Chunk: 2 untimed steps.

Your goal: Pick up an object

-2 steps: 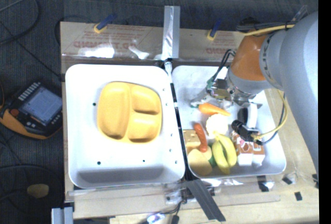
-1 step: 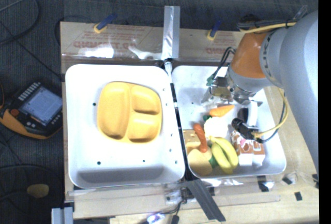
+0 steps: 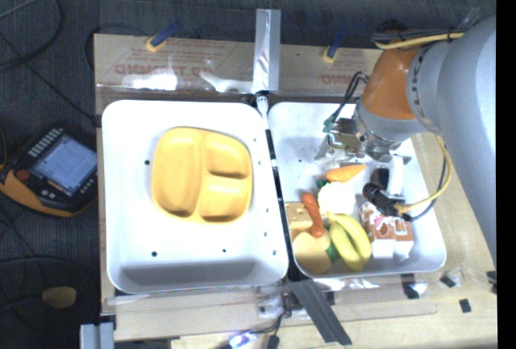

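Positioned low in the right bin (image 3: 427, 255), the end effector (image 3: 343, 138) is hanging over the bin's upper part, just above the toy food pile; whether it is wide, narrow or holding anything cannot be told, as the wrist is hiding it.

Largest items first. The worktop (image 3: 201, 65) is carrying both bins side by side, apparently so one can serve as source and the other as destination. The grey arm (image 3: 472, 97), with its orange band (image 3: 387, 89), is reaching in from the right. The left bin (image 3: 129, 259), a shallow glossy white tub with rounded corners, is holding a yellow divided tray (image 3: 201, 174), smooth plastic with three compartments.

Candidate task objects are lying clustered in the right bin's lower half, probably loose-tipped:
- a banana (image 3: 348, 241), curved, yellow-green;
- a small carton (image 3: 387, 230), boxy, printed;
- a yellow rounded fruit (image 3: 310, 252);
- an orange carrot (image 3: 345, 173), tapered, just below the end effector;
- a second orange piece (image 3: 313, 214), slim.

The carrot appears the nearest candidate.
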{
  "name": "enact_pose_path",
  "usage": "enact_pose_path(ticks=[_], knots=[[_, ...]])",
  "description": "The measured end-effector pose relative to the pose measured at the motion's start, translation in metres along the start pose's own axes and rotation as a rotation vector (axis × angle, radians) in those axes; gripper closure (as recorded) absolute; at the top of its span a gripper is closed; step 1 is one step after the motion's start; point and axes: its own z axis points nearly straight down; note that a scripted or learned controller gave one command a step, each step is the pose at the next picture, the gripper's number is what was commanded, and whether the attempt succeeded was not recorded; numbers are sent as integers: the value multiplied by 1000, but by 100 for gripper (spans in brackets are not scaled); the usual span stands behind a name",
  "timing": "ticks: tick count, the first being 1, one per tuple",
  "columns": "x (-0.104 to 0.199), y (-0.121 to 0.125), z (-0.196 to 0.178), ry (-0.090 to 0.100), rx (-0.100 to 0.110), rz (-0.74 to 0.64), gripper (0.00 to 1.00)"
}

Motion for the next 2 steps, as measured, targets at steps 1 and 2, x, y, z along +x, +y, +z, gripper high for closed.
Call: enact_pose_path(ticks=[1, 2], knots=[[5, 10, -54, -5, 28, -107, 100], [5, 10, -54, -5, 28, -107, 0]])
